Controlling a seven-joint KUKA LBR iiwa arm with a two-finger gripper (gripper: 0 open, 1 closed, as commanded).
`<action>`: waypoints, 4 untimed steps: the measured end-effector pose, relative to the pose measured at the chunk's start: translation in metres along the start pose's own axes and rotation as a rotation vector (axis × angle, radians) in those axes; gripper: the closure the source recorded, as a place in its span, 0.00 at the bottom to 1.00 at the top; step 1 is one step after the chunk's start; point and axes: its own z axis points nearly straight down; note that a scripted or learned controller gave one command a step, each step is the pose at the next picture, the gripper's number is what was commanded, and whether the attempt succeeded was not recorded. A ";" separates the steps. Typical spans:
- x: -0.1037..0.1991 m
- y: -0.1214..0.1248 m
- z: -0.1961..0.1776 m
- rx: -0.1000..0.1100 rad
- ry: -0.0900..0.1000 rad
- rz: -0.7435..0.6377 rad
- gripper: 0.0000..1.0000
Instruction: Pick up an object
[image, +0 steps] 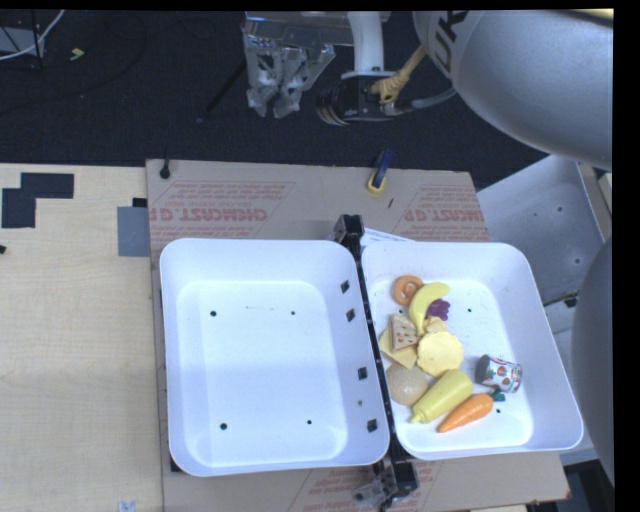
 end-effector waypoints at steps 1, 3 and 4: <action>-0.002 -0.002 0.112 0.016 -0.006 0.010 1.00; -0.001 0.000 0.121 0.015 -0.006 0.007 1.00; 0.000 0.000 0.055 -0.002 0.001 0.002 1.00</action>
